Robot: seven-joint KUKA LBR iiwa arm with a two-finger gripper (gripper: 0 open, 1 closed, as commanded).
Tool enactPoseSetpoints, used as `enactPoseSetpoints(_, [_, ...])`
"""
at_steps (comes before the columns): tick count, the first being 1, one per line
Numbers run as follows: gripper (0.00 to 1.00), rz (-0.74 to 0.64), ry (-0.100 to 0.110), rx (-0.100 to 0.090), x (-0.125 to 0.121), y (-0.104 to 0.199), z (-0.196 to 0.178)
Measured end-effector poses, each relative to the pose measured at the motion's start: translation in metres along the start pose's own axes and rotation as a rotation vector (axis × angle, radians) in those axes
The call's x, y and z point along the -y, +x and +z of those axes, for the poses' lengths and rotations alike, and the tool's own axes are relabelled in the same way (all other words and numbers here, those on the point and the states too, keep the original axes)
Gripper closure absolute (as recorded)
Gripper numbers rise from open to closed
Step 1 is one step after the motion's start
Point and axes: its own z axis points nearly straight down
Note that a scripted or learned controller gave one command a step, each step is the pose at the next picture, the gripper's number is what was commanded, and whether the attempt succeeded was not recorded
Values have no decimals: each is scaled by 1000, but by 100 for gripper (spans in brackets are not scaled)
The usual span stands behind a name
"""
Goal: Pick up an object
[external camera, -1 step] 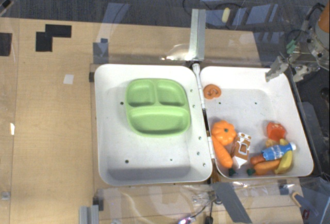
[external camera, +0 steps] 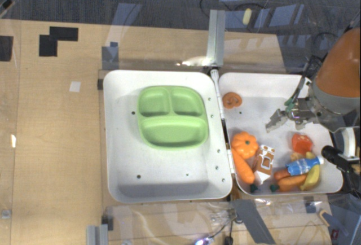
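The right bin (external camera: 256,88) holds several toy items. An orange pumpkin (external camera: 245,144) sits beside a carrot (external camera: 243,168) and a small brown-and-white box (external camera: 264,158). At the bin's back left lies a brown round cookie (external camera: 231,100). A red fruit (external camera: 302,143), a blue bottle (external camera: 303,166) and a banana (external camera: 312,177) crowd the front right. My gripper (external camera: 286,120) hangs over bare bin floor behind the red fruit, open, with nothing between its fingers.
The left bin (external camera: 121,142) holds a green divided plate (external camera: 172,116). A metal divider rail (external camera: 221,125) separates the two bins. The arm's orange band (external camera: 341,66) rises at the right edge. Bare floor lies in the right bin's middle.
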Motion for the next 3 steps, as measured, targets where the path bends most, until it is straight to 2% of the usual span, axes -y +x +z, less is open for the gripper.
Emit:
enactPoseSetpoints(1, [0, -32, -36, 10, 21, 30, 58])
enactPoseSetpoints(2, [0, -173, -80, 28, 25, 29, 63])
enactPoseSetpoints(3, [0, -171, -5, 2, 46, 16, 31])
